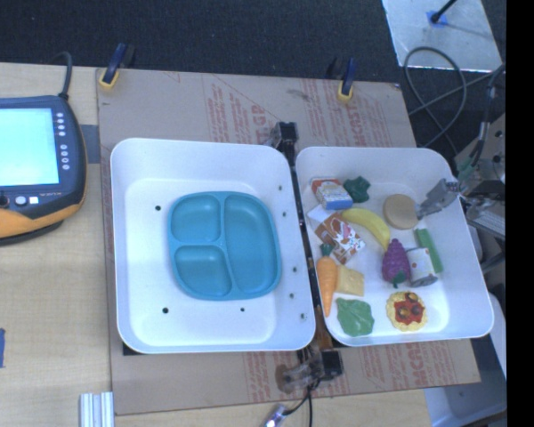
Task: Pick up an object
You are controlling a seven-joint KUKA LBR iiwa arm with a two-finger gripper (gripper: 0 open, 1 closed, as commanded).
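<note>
Left of centre sits the left bin (133,238) with a blue divided plate (223,244) in it; right of centre, the right bin (463,301) holds a heap of toy food. Gripper (434,199) is at that bin's upper right edge, just beside the tan round disc (399,211); I can't tell how its jaws stand. The yellow banana (368,224) looks like light, rigid plastic, smooth and a bit slippery, so pinch across its middle. Smaller still, the purple grapes (394,261) look bumpy, easier to grip.
</note>
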